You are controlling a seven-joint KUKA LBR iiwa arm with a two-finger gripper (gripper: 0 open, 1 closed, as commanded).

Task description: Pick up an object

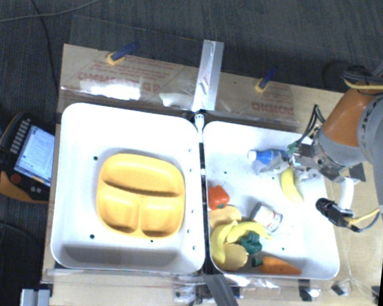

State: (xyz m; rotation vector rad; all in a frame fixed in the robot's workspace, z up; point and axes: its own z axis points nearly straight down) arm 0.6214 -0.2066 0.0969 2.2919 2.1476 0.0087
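Directly beneath my jaws (299, 163) lies a small curved yellow banana (291, 183), long axis running up-down; whether they grip it, I cannot tell.

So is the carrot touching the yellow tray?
Apart. The camera view shows the carrot in the right bin and the yellow tray in the left bin, with both bins' rims running between them.

bins (72, 169): 2 | yellow tray (142, 195): 1 | bananas (291, 184): perhaps 2 | carrot (280, 266): 1 | bottles (266, 157): 2
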